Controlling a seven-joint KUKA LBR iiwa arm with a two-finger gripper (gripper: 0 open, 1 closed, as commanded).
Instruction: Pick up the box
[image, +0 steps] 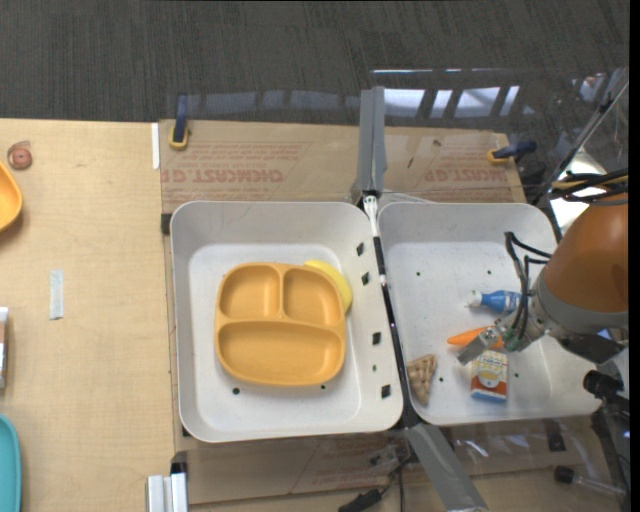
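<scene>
small box (489, 379) flat in right bin (440, 240)

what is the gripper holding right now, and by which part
Cannot be told: the gripper sits at the top edge of the small orange and white carton box, but a hold isn't visible.

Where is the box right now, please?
The box lies in the right bin, near its front edge, just below the gripper and the orange carrot.

Both bins are white: the left bin (190, 330) holds an orange divided plate (281, 324) with a yellow piece (334, 279) at its far right corner. In the right bin (440, 240) lie a small box (489, 378) printed in white, orange and blue, an orange carrot-shaped piece (466, 338), a blue-and-white tube (494, 299) and a speckled tan piece (421, 377). The arm (592, 262) shows orange above grey.
</scene>
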